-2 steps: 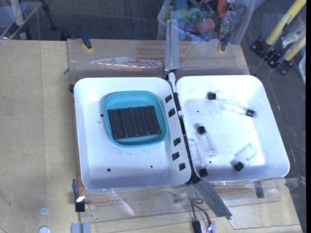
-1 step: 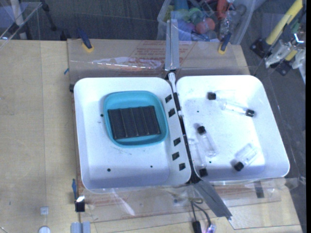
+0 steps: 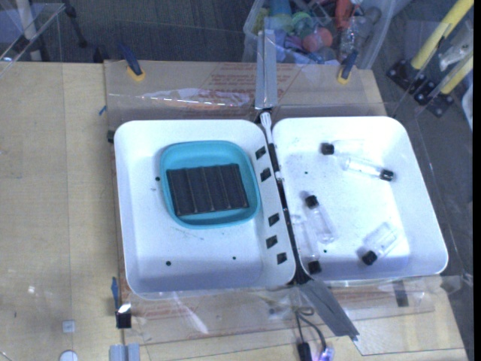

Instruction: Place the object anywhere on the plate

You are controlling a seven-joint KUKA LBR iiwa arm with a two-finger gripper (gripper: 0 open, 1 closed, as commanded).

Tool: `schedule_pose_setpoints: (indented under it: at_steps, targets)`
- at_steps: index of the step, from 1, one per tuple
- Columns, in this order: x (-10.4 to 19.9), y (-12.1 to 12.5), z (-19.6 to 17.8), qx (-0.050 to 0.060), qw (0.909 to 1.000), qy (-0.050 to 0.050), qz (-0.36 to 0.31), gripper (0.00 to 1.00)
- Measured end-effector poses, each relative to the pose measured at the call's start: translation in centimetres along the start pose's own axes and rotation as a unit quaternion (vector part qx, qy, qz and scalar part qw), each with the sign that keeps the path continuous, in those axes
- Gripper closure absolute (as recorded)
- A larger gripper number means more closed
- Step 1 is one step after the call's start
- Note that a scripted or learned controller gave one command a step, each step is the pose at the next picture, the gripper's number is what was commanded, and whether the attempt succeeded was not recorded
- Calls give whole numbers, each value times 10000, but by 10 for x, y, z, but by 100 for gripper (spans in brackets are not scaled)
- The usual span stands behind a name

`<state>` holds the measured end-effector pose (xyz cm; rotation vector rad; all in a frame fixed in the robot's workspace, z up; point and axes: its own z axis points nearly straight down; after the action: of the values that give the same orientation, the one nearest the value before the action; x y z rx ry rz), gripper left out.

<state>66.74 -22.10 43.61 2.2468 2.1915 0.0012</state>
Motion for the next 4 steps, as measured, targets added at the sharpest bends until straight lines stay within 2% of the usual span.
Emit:
schedule_pose_setpoints:
  at_steps: [1,2,3,4]
  targets:
    - [0,0,7,18,9999,7,135,0]
    - [7,0,114,15,9992,9,-410,0]
    - [0,0,144,24,9996,16,-274,0]
    - [-2,0,0,-3,10000,0,-76,0]
